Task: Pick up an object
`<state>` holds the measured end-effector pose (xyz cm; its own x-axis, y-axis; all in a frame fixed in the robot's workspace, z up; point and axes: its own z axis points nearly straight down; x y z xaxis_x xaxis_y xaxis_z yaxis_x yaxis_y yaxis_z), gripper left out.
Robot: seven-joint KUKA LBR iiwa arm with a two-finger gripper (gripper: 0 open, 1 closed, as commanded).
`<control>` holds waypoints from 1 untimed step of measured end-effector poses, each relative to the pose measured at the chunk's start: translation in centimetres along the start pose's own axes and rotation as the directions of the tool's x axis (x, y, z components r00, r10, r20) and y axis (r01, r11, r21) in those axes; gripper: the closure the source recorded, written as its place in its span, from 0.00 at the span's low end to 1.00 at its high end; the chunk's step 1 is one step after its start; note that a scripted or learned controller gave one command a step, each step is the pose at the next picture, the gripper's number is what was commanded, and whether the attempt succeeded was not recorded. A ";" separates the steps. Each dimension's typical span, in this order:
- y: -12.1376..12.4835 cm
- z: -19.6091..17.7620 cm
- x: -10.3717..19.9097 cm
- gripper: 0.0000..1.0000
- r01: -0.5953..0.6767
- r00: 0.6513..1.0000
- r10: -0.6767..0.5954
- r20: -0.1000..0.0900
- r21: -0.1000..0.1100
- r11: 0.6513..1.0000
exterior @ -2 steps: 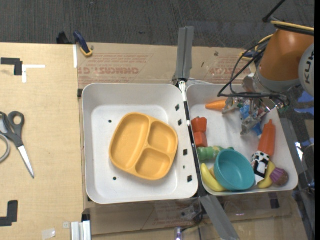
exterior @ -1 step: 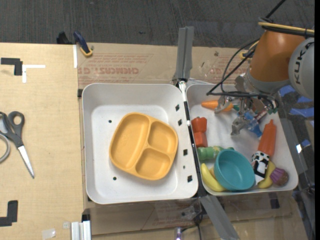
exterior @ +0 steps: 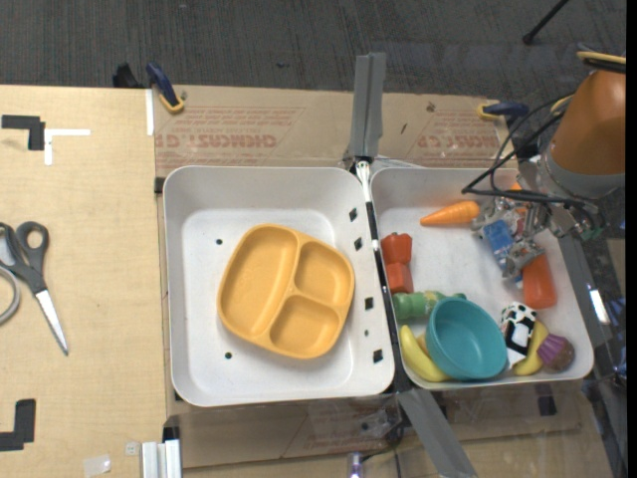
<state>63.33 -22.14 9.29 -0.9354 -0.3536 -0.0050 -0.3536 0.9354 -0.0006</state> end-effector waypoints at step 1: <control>6.0 0.1 1.3 0.00 -0.121 0.993 0.121 -0.003 -0.001 0.993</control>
<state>59.97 -16.96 9.19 -0.9714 -0.2374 -0.0024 -0.2374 0.9714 0.0010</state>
